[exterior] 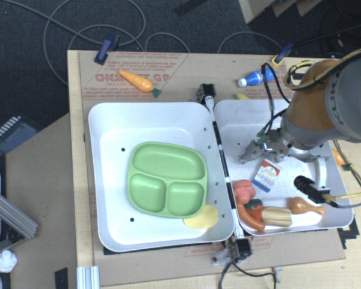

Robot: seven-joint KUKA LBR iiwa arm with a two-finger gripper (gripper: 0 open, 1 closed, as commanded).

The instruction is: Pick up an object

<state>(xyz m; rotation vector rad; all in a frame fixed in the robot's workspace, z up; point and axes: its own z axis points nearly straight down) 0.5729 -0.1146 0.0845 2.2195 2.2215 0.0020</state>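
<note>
Arm: we see the grey arm [349, 95] with its orange band reaching in from the right, over the right bin [237, 122].
Gripper: the gripper [249, 155] sits low over the upper left part of the right bin, pointing toward the wall shared by the two bins. We cannot tell how far open it is, since the metal parts blur together from this slant, and we see nothing held in it.
Nearest thing: a small white carton [266, 176] with blue and red print lies just below and to the right of the gripper, tilted, apart from it.
Front of right bin: we find a pink lump [244, 191] by the shared wall, a red and orange toy vegetable with a green top [251, 214] in front of it, a tan roll [277, 217] touching that vegetable, and a brown drumstick [305, 206] just right of the roll.
Left bin: the left bin [108, 155] holds a green divided plate [166, 179] in its middle, and a pale yellow piece [200, 218], perhaps a lemon slice, touches the plate's front right corner.
Worktop: behind the bins, on the worktop [78, 101], we see an orange toy carrot [136, 80], a blue clip [105, 49] at the back edge, and a small blue and white bottle [251, 79] behind the right bin.
</note>
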